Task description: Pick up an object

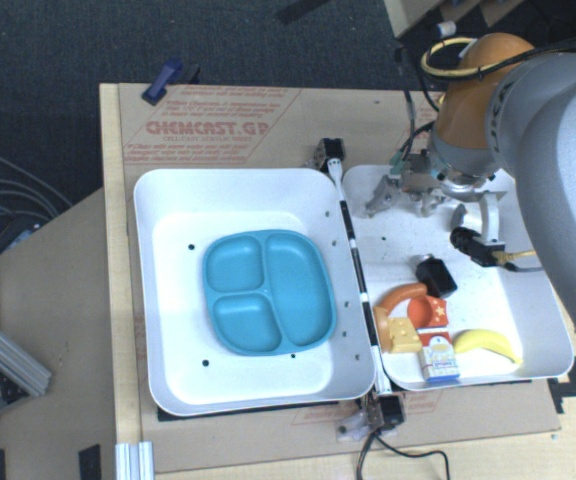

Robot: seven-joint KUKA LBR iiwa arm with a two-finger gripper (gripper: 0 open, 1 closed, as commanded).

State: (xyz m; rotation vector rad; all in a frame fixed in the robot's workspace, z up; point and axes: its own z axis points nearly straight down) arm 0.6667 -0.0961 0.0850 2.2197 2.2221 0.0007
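Two shallow white bins sit side by side on a brown bench. The left bin (158,298) holds a blue divided plate (268,291) with three compartments, lying flat near the bin's middle. The right bin (533,353) holds a cluster of small objects at its near end: an orange curved piece (400,296), a red item (433,313) just beside it, a tan block (400,336) touching the orange piece's near side, a small box with blue and red print (440,361) at the near edge, and a yellow banana (486,344) to the right of the box. A small black object (435,274) lies just far of the cluster. The grey arm with its orange band (473,93) reaches in from the right over the far end of the right bin, and the gripper (423,190) hangs there, well apart from the cluster, with nothing visible between its fingers; whether they are spread or pressed together cannot be told from this angle.
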